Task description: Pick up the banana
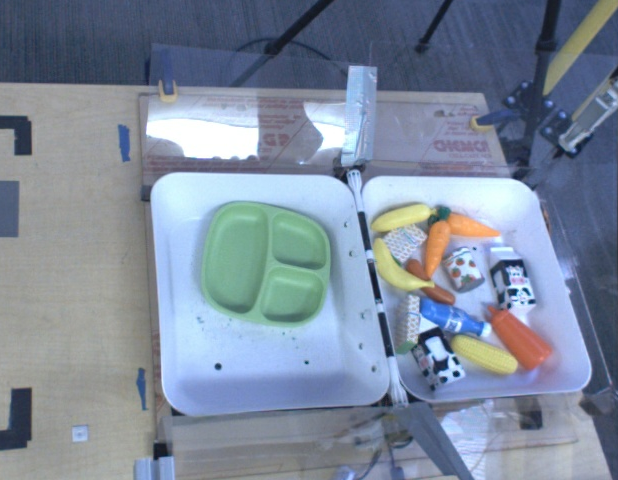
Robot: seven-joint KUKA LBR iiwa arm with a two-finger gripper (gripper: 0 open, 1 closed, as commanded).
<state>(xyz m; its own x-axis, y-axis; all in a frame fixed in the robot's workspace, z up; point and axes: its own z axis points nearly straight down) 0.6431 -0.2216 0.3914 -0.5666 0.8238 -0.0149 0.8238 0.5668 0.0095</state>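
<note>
Though two white bins sit side by side on the tabletop (59,268), everything loose is crowded into the right bin (549,238). The banana (393,266) lies there along the left wall, close to the divider between the bins, a curved yellow piece running from the upper left down toward the middle. Its lower end touches a small reddish piece (436,292). Just above it lies a second yellow fruit (401,216), which looks like another banana, tipped green at its right end. Between the two sits a patterned packet (409,241), partly covered.

Two carrots meet near that green tip: one carrot (471,227) points right, the other carrot (436,248) slants down toward the banana. A white cup with red spots (464,268) stands beside them. Farther right is a cow-patterned carton (512,283). Lower down a blue bottle (453,319) lies on its side, with a corn cob (482,354) and an orange bottle (521,338) near the front wall, and a second cow-patterned carton (440,360) at the front left.

The left bin (179,348) holds a green divided plate (264,263) with three compartments.

Whether my pincer is apart or together, I cannot tell.
</note>
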